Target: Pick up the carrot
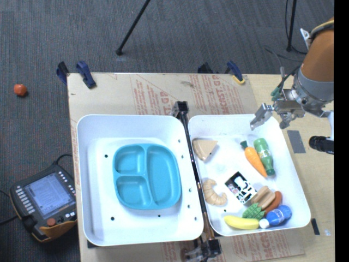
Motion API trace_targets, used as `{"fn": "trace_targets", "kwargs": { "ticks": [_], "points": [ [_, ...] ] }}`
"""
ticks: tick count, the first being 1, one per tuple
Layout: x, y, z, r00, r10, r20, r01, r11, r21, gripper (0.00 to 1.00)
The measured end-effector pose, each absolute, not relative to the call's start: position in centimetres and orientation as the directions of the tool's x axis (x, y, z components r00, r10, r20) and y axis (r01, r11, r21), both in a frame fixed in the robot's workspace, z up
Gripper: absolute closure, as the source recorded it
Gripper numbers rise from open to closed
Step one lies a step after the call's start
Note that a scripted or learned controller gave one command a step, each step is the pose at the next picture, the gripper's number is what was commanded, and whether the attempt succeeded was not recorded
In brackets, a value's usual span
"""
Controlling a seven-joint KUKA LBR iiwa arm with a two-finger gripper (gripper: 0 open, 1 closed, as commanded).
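Observation:
The carrot (pixel 254 160), orange with a small green top, lies slanted in the right bin (pixel 226 125) near its right side, touching a green bottle (pixel 265 155). My gripper (pixel 272 115) hangs above the bin's far right corner, up and to the right of the carrot and apart from it. Its two fingers are spread, one grey finger (pixel 260 116) reaching over the bin's rim. Nothing sits between them.
The right bin also holds a wedge of bread (pixel 204 148), a croissant (pixel 214 192), a black-and-white card (pixel 240 185), a banana (pixel 241 222), broccoli, a hot dog and a blue ball. A blue divided plate (pixel 147 176) lies in the left bin (pixel 92 146).

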State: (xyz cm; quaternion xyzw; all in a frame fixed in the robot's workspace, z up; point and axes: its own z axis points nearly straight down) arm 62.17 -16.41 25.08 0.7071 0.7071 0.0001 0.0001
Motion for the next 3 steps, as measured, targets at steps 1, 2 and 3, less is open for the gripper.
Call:
{"fn": "trace_targets", "kwargs": {
  "ticks": [1, 2, 3],
  "points": [
    [59.5, -16.2, 9.4, -0.082, 0.997, 0.002, 0.997, 0.082, -0.004, 0.0],
    [59.5, -16.3, 10.5, -0.078, 0.997, 0.002, 0.997, 0.078, -0.001, 1.0],
    [61.6, -11.9, 20.3, 0.206, 0.979, 0.0, 0.979, -0.206, 0.0, 1.0]
  ]
}}
